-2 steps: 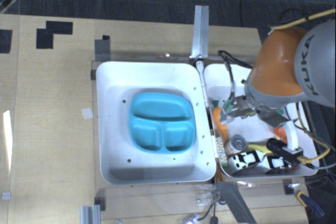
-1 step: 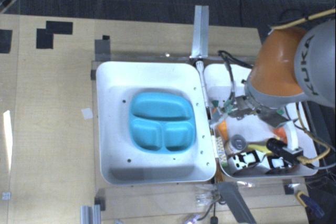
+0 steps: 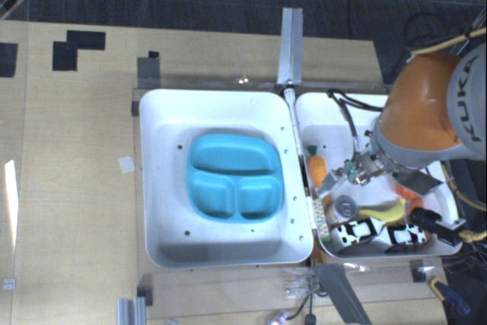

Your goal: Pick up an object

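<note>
Yellow and curved, a banana [image 3: 383, 212] lies in the right bin [image 3: 319, 122], near its front wall. Just left of it there is a small grey round piece [image 3: 345, 206]. In front of the banana two black-and-white items [image 3: 358, 232] stand close to the front wall, but they are too small to tell what they are. An orange carrot [image 3: 317, 170] rests against the left wall of this bin, and a small red piece [image 3: 412, 194] shows just right of the banana.

The gripper [image 3: 358, 170] hangs low over the middle of the right bin, above and a little left of the banana, between it and the carrot. The wrist covers its end, so I cannot tell its state, and nothing is seen held in it. The arm [image 3: 426, 110], with its orange band, comes in from the right.

The left bin [image 3: 163, 164] holds a blue tray [image 3: 232, 175] with three compartments, lying flat in its middle.
</note>
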{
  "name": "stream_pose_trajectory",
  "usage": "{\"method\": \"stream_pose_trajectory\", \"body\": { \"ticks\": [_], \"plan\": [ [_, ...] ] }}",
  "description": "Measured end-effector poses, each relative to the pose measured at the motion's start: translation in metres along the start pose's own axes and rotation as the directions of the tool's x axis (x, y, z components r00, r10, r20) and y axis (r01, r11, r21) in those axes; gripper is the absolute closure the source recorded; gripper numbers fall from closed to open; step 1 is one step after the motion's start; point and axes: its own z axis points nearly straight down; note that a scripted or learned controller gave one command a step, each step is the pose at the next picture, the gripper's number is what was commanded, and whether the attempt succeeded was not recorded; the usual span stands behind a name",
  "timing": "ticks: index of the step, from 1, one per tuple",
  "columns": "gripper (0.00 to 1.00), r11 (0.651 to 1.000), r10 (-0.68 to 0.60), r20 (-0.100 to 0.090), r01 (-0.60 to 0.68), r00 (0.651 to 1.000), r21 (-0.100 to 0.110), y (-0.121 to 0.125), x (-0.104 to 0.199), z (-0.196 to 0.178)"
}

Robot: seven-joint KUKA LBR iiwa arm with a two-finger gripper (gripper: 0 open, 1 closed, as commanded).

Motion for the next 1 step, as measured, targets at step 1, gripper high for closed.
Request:
{"method": "stream_pose_trajectory", "body": {
  "ticks": [1],
  "plan": [
    [0.00, 0.998, -0.061, -0.001, 0.061, 0.998, 0.001, 0.0437, 0.0414, 0.0011]
  ]
}}
